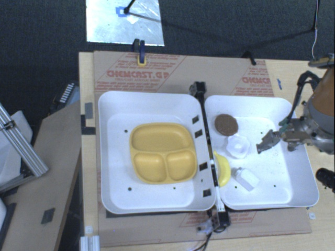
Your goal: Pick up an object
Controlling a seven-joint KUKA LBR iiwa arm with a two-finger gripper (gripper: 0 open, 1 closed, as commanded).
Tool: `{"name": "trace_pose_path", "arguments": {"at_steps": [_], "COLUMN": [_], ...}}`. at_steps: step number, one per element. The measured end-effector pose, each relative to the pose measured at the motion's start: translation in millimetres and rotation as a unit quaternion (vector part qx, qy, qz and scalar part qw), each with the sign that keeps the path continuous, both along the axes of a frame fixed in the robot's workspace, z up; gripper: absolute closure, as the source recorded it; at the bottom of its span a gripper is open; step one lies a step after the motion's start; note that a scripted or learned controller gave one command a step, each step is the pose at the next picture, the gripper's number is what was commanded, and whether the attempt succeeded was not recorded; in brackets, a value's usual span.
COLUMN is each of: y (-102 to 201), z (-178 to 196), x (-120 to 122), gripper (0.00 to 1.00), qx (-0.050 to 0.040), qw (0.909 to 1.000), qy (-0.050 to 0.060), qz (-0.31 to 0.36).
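Note:
The right bin (301, 182) holds a brown round disc (226, 124) near its back left. A small clear cup (238, 147) stands in front of the disc. A yellow banana-like piece (222, 170) lies against the divider, and a small white block (246, 179) rests just right of it. My gripper (267, 141) hangs over the middle of the right bin, just right of the clear cup, pointing left. Nothing shows between its fingers. A yellow three-part plate (161, 152) lies in the left bin (115, 140).
The arm (319, 124) comes in over the right bin's right rim. A black divider strip (205, 140) runs between the bins. Cardboard (172, 72) lies under both bins, with a yellow clamp (141, 54) at its back edge. A metal frame (18, 145) stands at far left.

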State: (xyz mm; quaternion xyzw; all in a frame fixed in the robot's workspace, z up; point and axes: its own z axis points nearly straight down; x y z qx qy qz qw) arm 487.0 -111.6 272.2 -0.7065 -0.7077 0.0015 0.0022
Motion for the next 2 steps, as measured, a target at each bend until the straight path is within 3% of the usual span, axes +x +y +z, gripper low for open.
{"name": "trace_pose_path", "arguments": {"at_steps": [1,2], "y": [0.0,4.1], "z": [3.1,-40.2], "x": [1.4,5.9], "gripper": [0.0,0.0], "qx": [-0.0006,0.0], "qw": [1.0,1.0], "qy": [-0.004,-0.001], "qz": [0.001,0.0]}}
